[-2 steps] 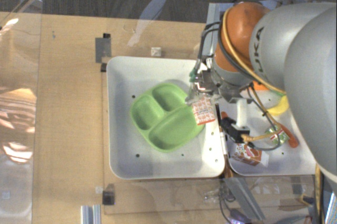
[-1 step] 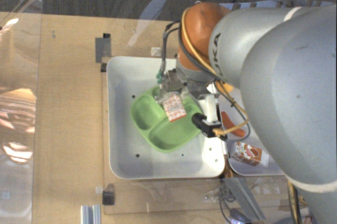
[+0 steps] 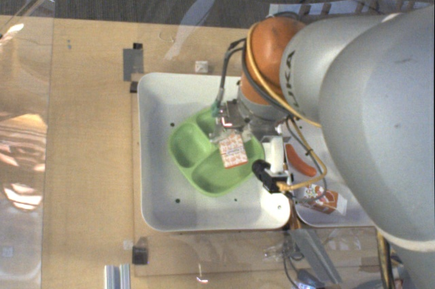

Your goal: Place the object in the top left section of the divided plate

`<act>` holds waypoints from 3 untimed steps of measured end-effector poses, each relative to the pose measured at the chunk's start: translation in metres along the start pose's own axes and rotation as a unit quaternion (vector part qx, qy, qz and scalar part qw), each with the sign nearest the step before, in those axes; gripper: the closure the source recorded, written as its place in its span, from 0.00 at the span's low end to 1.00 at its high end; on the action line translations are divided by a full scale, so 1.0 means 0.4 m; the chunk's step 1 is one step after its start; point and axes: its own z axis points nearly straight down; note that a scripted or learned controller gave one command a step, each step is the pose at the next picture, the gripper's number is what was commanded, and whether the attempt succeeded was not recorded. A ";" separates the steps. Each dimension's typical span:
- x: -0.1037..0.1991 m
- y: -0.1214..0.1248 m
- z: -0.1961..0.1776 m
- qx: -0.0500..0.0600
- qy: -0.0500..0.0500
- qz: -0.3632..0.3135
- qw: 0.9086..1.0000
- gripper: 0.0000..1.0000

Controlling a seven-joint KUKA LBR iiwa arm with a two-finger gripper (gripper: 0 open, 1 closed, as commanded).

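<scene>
You are looking down at a wooden bench (image 3: 81,165) with two shallow white bins side by side. The left bin (image 3: 160,206) holds one green divided plate (image 3: 204,155), set at a tilt, with three sections visible. One small packet (image 3: 232,149), white with red print, sits over the plate's right side, near the ridge between sections; which section it lies in cannot be told. The one grey arm (image 3: 367,111), with its orange band (image 3: 268,56), reaches in from the right and covers most of the right bin (image 3: 319,216). Its gripper (image 3: 234,124) hangs just above the packet, at the plate's far right edge; whether the pincer is apart, together or clamped on the packet cannot be told. In the right bin you can make out one red sausage-shaped item (image 3: 299,160) and one small brown and white carton (image 3: 323,199), lying apart at the near left edge.
</scene>
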 end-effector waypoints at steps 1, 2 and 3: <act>-0.001 0.054 0.080 -0.019 0.000 -0.072 0.997 1.00; 0.042 -0.046 -0.112 -0.003 0.000 -0.193 0.981 1.00; 0.098 -0.004 -0.076 -0.002 0.000 -0.327 0.945 1.00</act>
